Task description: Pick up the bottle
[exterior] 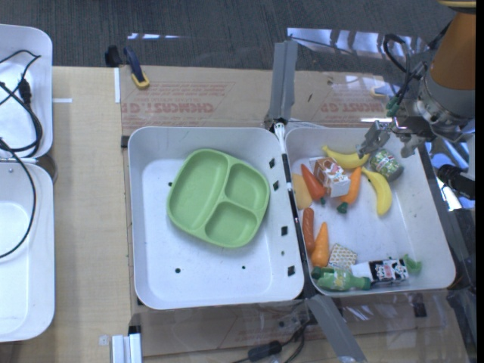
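White plastic bins, two of them side by side on the tabletop [83, 203], and pretty much everything that matters sits in the right bin [435, 225]. The left bin [151, 263] just has a green divided plate [219, 197] lying flat in it, well apart from the action. The bottle [342, 280], a green one as far as I can make out, lies on its side at the near edge of the right bin, tucked up against the front wall, with a small black-and-white carton [389, 271] just beside it and a carrot [321, 244] pointing down toward it. My guess is it's wedged into that front strip because the toys were simply tipped in loose, which would also explain the pile further back: two bananas [382, 191], a little red-and-white box [330, 174], another carrot and a green can [386, 163] all crowding each other. The claw [393, 136] hangs over the far right of that bin, near the can and the upper banana, fingers spread apart with nothing between them. So it's at the opposite end from the bottle, and the pick looks like it hasn't started on the right object yet. Getting at the bottle will probably be fiddly, since the bin wall and carton leave little room for the fingers.
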